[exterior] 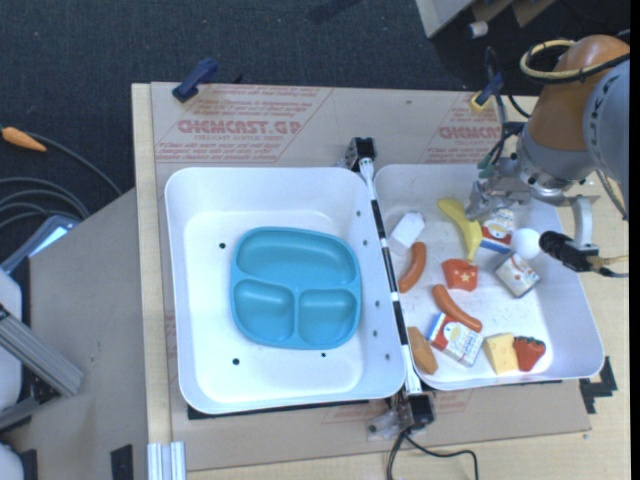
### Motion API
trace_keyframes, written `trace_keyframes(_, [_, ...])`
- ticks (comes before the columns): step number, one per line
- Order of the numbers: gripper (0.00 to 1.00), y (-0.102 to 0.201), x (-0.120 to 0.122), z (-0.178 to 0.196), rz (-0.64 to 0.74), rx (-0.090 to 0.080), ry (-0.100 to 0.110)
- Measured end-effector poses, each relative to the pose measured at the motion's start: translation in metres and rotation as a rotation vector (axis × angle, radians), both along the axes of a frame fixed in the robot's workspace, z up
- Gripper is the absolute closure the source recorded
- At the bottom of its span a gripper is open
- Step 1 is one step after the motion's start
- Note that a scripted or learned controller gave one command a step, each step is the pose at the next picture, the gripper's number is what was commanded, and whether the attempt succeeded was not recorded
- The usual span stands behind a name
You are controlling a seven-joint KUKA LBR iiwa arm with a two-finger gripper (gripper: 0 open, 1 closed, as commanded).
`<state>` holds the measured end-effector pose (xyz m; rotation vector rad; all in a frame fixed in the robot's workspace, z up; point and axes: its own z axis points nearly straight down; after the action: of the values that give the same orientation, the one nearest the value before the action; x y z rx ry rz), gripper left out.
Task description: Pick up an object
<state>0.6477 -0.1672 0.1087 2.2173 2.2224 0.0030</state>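
Over the right bin [570, 298], the gripper [488, 200] hangs just beside the yellow banana [462, 224], 1 of many crowded toy foods, likely lining up a pick; its grasp state I cannot tell.

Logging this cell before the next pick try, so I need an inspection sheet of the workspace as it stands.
Surface: bench bears two white bins side by side.
Job's things: right bin holds a banana, sausages, cartons, a strawberry.
Clutter: blue divided plate in the left bin.
Grippers: claw low over the right bin's far side, by the banana.
Cables: dark cables on the floor, left.
Surroundings: blue clamp at the bench's far edge.
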Motion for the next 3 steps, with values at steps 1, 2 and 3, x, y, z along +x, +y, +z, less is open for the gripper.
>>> trace_keyframes(1, [0.0, 0.0, 0.0, 0.0, 0.0, 0.0, 0.0])
trace_keyframes(2, [0.0, 0.0, 0.022, -0.019, 0.0, -0.003, -0.005])
trace_keyframes(3, [1.0, -0.001, 0.023, -0.008, 0.001, -0.007, -0.011])
